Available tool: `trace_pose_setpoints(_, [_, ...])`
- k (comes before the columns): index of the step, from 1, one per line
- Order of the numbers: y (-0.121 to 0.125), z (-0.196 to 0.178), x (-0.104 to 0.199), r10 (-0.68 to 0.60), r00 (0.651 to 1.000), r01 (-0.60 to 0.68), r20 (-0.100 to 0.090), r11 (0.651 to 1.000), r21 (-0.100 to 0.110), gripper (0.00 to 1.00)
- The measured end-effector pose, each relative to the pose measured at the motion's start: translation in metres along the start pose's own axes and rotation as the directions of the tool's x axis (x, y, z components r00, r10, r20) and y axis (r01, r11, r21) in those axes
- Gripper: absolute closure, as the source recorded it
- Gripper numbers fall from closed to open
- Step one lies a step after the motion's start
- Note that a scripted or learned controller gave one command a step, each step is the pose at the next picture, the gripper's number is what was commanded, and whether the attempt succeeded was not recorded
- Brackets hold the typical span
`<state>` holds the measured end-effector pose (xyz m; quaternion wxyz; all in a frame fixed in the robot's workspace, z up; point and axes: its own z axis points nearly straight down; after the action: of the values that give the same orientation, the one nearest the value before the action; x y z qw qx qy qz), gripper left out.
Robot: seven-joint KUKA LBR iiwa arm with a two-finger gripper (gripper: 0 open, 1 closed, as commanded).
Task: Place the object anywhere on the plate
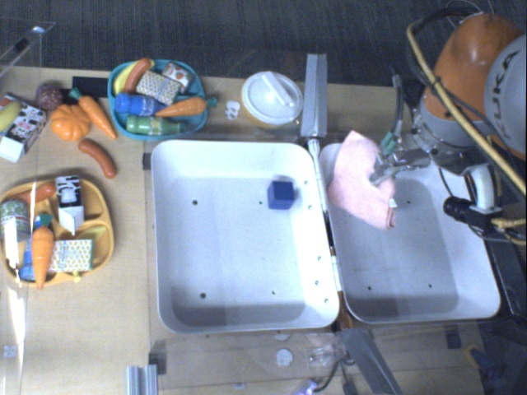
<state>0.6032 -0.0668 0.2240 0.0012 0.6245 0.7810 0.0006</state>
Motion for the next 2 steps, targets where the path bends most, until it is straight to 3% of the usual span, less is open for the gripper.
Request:
trace_pose_setpoints(1, [0.013, -0.007, 0.043, -0.392, 0.920, 0.392, 0.000, 0.920, -0.001, 1.00])
trace_pose_setpoints(2, [0.031, -0.007, 0.086, -0.719, 0.695, 0.719, 0.003, 0.695, -0.004, 1.00])
